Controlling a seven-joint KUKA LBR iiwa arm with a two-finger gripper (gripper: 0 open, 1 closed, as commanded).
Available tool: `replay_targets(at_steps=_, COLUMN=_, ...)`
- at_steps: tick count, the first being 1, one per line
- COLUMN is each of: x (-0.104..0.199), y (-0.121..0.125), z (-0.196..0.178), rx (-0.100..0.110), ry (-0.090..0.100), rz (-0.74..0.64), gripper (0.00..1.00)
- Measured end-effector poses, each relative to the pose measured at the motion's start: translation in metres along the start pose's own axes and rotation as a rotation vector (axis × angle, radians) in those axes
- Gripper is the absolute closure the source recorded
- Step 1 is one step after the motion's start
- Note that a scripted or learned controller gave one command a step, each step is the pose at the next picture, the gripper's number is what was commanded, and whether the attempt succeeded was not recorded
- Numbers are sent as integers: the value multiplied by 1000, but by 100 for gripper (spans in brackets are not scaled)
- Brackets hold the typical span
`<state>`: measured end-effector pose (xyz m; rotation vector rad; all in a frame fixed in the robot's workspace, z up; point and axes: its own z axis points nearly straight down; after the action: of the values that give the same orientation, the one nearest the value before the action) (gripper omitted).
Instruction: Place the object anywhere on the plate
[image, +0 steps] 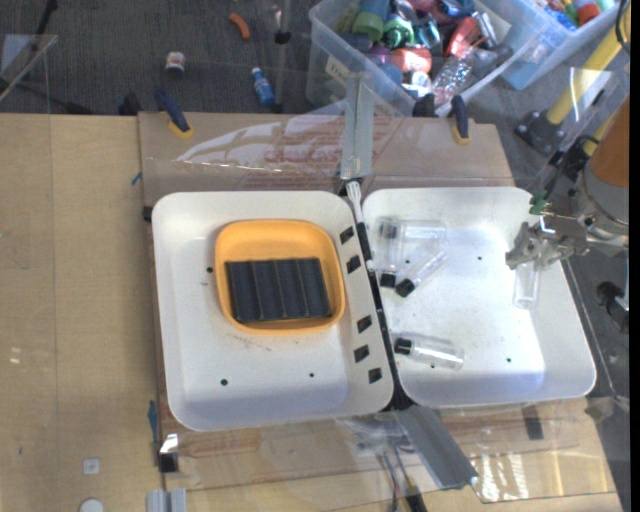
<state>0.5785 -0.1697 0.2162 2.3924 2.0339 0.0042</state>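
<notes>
Orange plate (280, 236), clear tubes (428, 351), no legible labels

My bench (70, 300) is bearing two shallow white bins side by side, the left bin (190, 390) touching the right bin (560, 370).

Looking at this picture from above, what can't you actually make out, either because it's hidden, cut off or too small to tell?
- Gripper, camera view: too small and glary against the white right bin to tell whether it grips the clear tube below it.
- Arm: cut off by the right edge.
- Clear tubes: see-through, so their outlines blur.
- Plate: its middle is covered by a dark ribbed block.
- Toy box: cut off at top.
</notes>
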Motion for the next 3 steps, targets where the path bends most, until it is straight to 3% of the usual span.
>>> replay_targets(at_steps=1, x=0, y=0, z=0, rx=0, ry=0, rz=0, gripper=0)
replay_targets(at_steps=2, x=-21, y=94, z=-9, rx=0, ry=-3, rz=127, gripper=0)
replay_targets(at_steps=3, x=-24, y=95, z=-22, rx=-3, ry=-3, rz=-130, gripper=0)
